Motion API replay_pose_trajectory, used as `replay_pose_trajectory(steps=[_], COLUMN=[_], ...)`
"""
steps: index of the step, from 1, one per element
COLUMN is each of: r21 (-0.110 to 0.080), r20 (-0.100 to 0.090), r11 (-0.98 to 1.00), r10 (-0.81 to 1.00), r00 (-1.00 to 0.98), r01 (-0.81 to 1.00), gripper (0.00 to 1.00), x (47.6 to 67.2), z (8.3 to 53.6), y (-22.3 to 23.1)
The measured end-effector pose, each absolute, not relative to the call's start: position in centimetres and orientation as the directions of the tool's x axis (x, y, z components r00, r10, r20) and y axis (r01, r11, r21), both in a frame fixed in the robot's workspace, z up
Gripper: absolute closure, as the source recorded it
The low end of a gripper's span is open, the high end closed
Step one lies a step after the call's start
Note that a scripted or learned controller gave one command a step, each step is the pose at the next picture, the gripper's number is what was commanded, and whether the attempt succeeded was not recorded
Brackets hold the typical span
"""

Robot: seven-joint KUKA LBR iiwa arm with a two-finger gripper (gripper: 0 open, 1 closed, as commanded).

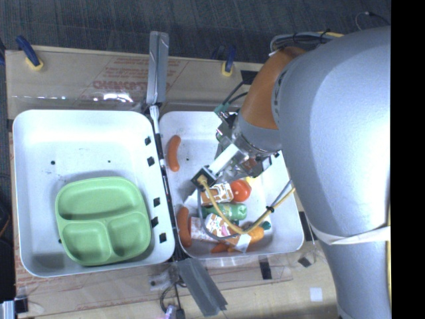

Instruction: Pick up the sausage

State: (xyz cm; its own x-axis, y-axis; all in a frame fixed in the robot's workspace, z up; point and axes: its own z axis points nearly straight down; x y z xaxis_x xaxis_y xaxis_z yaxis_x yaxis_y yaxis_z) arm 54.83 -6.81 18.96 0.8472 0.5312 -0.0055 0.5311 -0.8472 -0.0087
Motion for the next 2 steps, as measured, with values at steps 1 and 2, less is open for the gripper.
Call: replay_pose_trajectory(steps=[1,2], r21=[-0.007,-0.005], r20=[-0.004,-0.004], r11=[-0.586,-0.631], r10=[0.81,0.776], r00=[0.586,0.631], r01=[0.81,0.776], gripper=[1.0,1.0], x=[56.5,50.9], z=[18.9,25.5], y=[1.0,7.9])
